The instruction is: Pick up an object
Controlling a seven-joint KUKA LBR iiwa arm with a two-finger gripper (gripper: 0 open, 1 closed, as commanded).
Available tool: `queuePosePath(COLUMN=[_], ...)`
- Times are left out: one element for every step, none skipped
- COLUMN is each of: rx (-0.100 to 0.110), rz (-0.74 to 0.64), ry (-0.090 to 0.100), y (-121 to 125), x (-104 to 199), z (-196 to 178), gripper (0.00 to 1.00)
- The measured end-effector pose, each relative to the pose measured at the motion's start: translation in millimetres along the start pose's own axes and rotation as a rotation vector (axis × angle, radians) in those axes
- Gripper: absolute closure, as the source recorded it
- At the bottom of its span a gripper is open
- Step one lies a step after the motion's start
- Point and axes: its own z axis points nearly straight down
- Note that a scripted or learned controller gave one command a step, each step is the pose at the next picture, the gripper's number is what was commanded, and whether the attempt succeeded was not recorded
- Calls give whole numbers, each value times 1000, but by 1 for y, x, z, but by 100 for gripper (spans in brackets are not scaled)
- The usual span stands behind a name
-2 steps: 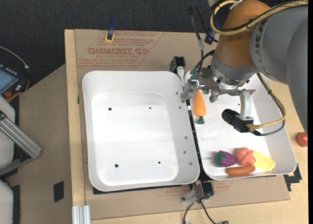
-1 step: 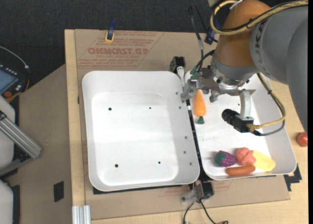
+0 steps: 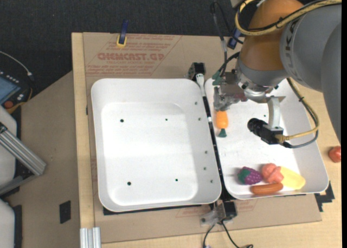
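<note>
My gripper (image 3: 223,106) hangs over the left side of the right bin (image 3: 303,133), close to the wall between the two bins. An orange toy carrot (image 3: 221,119) with a green tip sits directly at the gripper's lower end, touching or nearly touching it. The view does not settle whether the carrot is held or resting on the bin floor. At the front of the right bin lie a purple grape bunch (image 3: 249,175), a pink-orange toy (image 3: 272,172), a yellow piece (image 3: 293,180) and a reddish sausage (image 3: 265,189).
The left bin (image 3: 103,133) stands beside the right one on a cardboard sheet (image 3: 135,52). A black cylinder (image 3: 262,129) on a yellow cable hangs from the arm over the right bin. A small red item (image 3: 335,154) lies outside the bin at the right.
</note>
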Motion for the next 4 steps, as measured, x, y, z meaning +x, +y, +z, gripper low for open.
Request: queuePosePath(rx=[-15, 9, 7, 10], rz=[0, -1, 0, -2], ry=[-1, 0, 0, 1], y=[-5, -27, -64, -59], x=[-14, 3, 13, 43], z=[-167, -128, -123, -77], gripper=[100, 100, 100, 100])
